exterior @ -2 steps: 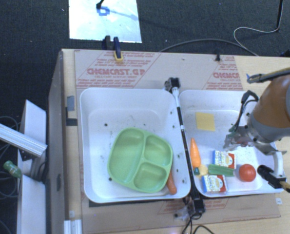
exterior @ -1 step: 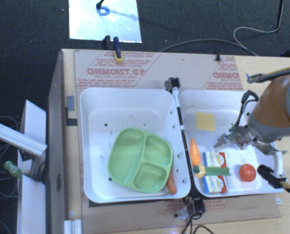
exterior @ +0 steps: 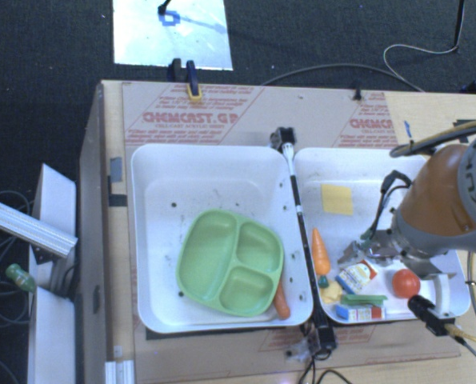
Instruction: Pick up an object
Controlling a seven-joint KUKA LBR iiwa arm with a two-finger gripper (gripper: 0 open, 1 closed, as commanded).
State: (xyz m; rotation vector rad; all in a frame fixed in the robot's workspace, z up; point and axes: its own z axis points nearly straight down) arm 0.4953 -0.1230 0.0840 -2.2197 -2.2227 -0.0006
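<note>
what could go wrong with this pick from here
1. The gripper hangs over a tight cluster: the small carton, the tomato and the green stick lie close together, so it may nudge or catch more than one.
2. The carrot lies along the bin wall, leaving little room to close around it.
3. The yellow square looks flat and could be hard to lift.

The arm [exterior: 454,190] enters from the right edge of the camera view, its grey body and orange band angled downward and to the left. The wrist points down at a slant. The gripper [exterior: 371,249] sits low at the arm's left end, its metal parts dimly resolved.
</note>
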